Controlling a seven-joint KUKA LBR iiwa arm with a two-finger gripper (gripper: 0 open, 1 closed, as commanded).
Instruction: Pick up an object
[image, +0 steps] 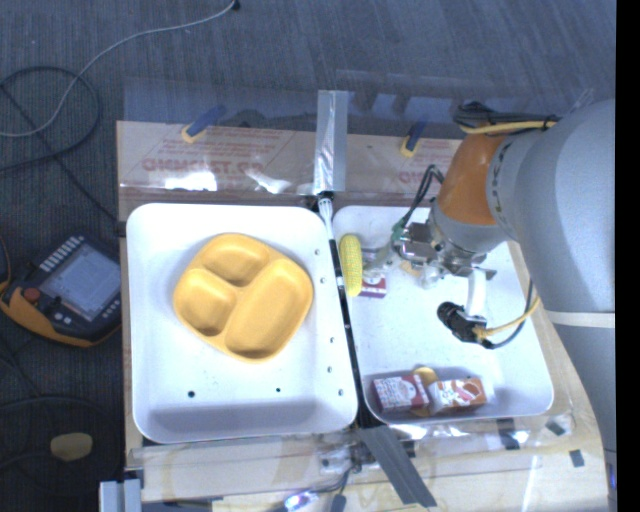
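While the grey arm (565, 220) leans over the right bin (525, 400), its claw (432, 252) hangs low near the back of that bin, approx in the middle. Can't tell if the claw is wide or narrow, & nothing shows in its grip. A yellow corn (350, 262) lies at the right bin's left wall, near the back, w/ a small red packet (372, 287) just beside it. A red & orange snack pack (430, 392) lies flat at the right bin's front wall, well apart from the claw. Next to the right bin sits the left bin (160, 400), w/ a yellow plate (243, 295) in it.
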